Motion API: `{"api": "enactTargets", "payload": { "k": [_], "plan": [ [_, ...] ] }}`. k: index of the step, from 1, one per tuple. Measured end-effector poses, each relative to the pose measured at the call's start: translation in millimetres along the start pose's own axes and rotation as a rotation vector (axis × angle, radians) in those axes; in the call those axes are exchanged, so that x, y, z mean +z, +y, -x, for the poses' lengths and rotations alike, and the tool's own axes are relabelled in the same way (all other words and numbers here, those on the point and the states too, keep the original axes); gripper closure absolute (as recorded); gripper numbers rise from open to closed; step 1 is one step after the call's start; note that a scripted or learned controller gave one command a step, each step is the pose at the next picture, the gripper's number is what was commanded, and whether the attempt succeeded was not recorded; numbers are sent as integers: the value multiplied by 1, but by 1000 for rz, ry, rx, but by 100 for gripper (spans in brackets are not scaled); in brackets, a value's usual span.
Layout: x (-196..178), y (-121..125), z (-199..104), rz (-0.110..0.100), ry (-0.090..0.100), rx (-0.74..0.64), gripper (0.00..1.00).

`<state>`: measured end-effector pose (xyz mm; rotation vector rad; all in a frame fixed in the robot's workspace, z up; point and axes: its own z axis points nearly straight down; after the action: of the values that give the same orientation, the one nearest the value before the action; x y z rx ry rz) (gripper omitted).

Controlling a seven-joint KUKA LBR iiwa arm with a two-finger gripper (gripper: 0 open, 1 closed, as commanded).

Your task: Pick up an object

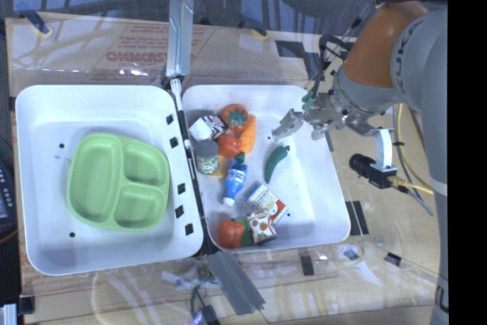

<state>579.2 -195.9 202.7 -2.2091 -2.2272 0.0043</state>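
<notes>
Camera view. Right shallow white bin [335, 198] loaded with small items; left shallow white bin [30, 164] carrying a light green three-compartment plastic plate [118, 180].

Hand [288, 123] positioned over the upper right part of the right bin, low above the floor, nothing between the fingers. Finger spacing: cannot tell from this angle.

Nearest candidate: small dark green curved plastic pepper [276, 162], lying alone on bare bin floor just below the hand, apart from the other items.

- Likely light, hollow, stiff, smooth-skinned; likely to slip or roll if pinched near the tapered tip.
- Best hold: across the thicker middle, fingers set at right angles to the long axis.

Other candidates, crowded together:

- Orange and red plastic vegetable cluster [237, 132] near the upper centre; rounded, prone to squirting out of a pinch.
- Small white bottle with blue label [234, 183], lying tilted; cylindrical, light, rolls readily; grip across the body.
- Printed cardboard juice carton [265, 215] beside a red plastic tomato [230, 231] at the lower edge; carton faces flat, easier to clamp, but touching neighbours.
</notes>
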Motion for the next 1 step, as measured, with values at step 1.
{"api": "enactTargets", "payload": {
  "k": [1],
  "plan": [
    [110,26,3,4,-2,-150,0]
  ]
}}
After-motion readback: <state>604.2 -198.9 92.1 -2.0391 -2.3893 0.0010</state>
